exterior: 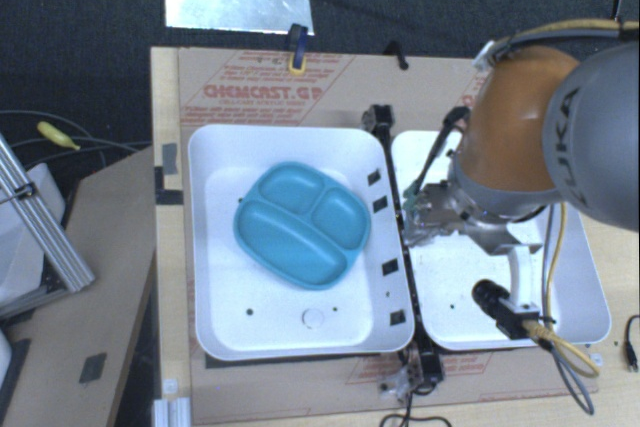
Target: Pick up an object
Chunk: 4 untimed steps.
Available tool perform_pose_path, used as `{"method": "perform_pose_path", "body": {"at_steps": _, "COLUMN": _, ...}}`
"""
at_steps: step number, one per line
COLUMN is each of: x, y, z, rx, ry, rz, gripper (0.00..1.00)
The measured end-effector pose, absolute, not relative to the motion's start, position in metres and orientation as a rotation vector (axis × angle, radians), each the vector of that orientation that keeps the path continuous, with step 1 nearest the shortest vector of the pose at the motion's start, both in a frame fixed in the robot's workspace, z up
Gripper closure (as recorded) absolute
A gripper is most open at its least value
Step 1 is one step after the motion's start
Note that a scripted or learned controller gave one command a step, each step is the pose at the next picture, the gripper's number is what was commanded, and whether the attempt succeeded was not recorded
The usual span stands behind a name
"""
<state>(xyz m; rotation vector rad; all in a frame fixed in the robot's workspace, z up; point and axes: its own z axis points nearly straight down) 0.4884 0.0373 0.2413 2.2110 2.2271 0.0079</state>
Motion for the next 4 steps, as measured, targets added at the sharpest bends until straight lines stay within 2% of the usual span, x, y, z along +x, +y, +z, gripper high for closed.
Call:
{"method": "perform_pose_path", "body": {"at_steps": 1, "x": 0.486, "y": 0.016, "z": 0.205, "rx": 2.223, "ry": 2.221, "rz": -0.003, "gripper": 1.00}}
{"method": "perform_pose_path", "body": {"at_steps": 2, "x": 0.487, "y": 0.099, "z": 0.232, "rx": 2.209, "ry": 2.233, "rz": 0.007, "gripper": 1.00}}
{"method": "perform_pose_path", "body": {"at_steps": 3, "x": 0.527, "y": 0.085, "z": 0.447, "rx": 2.207, "ry": 2.217, "rz": 0.029, "gripper": 1.00}}
{"method": "perform_pose_path", "body": {"at_steps": 4, "x": 0.485, "y": 0.101, "z": 0.415, "rx": 2.216, "ry": 2.229, "rz": 0.000, "gripper": 1.00}}
